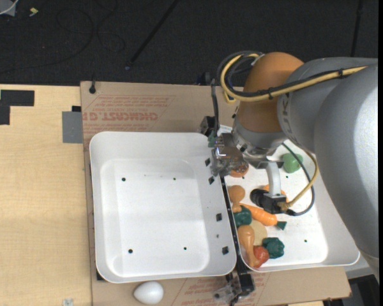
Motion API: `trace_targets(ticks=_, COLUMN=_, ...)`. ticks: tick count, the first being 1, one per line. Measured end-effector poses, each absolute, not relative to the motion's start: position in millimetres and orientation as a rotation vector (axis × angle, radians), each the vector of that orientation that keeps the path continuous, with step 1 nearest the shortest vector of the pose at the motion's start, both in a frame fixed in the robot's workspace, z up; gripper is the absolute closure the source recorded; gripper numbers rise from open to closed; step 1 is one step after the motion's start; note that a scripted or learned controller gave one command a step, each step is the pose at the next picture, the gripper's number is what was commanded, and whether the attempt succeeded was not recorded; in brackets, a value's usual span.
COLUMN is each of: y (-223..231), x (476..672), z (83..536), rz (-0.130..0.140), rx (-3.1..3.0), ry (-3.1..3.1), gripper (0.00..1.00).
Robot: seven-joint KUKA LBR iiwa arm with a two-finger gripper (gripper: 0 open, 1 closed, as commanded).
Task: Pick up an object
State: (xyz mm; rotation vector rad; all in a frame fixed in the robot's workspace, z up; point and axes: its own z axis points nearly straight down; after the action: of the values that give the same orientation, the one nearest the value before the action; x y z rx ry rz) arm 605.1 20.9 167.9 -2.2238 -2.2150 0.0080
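Note:
My gripper (pixel 232 162) hangs low over the right bin (pixel 335 250), close to the bin's left wall and near its far end. Something small and brownish (pixel 239 168) shows right at the gripper, too hidden to tell whether it is held. Just in front of the gripper lie an orange-brown rounded piece (pixel 235 193), an orange carrot (pixel 261 215), a dark teal piece (pixel 243 218), a tan pear-shaped piece (pixel 246 237), a red piece (pixel 260 255) and another teal piece (pixel 274 247). A green ball (pixel 292 164) sits to the gripper's right.
The left bin (pixel 105 171) stands beside the right one, the two walls meeting along a divider with black clips (pixel 218 217). A white egg (pixel 148 292) lies outside on the cardboard in front of the left bin. The bulky grey arm (pixel 338 126) covers the right bin's far right.

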Motion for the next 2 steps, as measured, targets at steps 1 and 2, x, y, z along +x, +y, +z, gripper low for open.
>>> trace_targets(ticks=1, y=22, x=605.4, z=179, rz=0.008, rx=-2.219, ry=-2.218, gripper=1.00)
trace_targets(ticks=2, y=53, x=645.7, z=207, rz=-0.003, rx=-2.219, ry=-2.225, gripper=1.00)
